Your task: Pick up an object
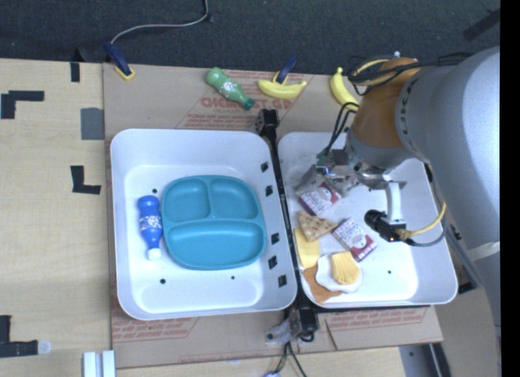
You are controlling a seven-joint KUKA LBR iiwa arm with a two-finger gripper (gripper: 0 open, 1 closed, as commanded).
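Grey arm (455, 123) reaching in over right bin (431, 286), wrist bent down, gripper (329, 174) hovering low at bin's upper-left part. Cannot tell whether clenched or released; tip blurred against clutter, nothing plainly caught in it.

Left bin (130, 205) well off to camera-left of gripper: blue divided plate (213, 223), blue bottle (149, 227) just beside plate's far edge. Not handy from here, best ignored.

Likely step: closing in on a pick. Nearest candidate: small red-and-white packet (318, 199), just below gripper toward camera bottom, near divider wall. Second packet (354, 237) further down and right. Waffle piece (314, 226) between the two, overlapping yellow slice (305, 250). Orange-and-white pile (338, 274) furthest from gripper, near front rim.

Doing it well: pick nearest packet, descend straight, centre over its short side. Flat and thin by the look, so probably needs going right down to bin floor. Keep clear of divider wall. Avoid overlapping pieces; risk of dragging neighbours.

Outside bins, beyond gripper: green bottle (229, 88), two bananas (282, 87).
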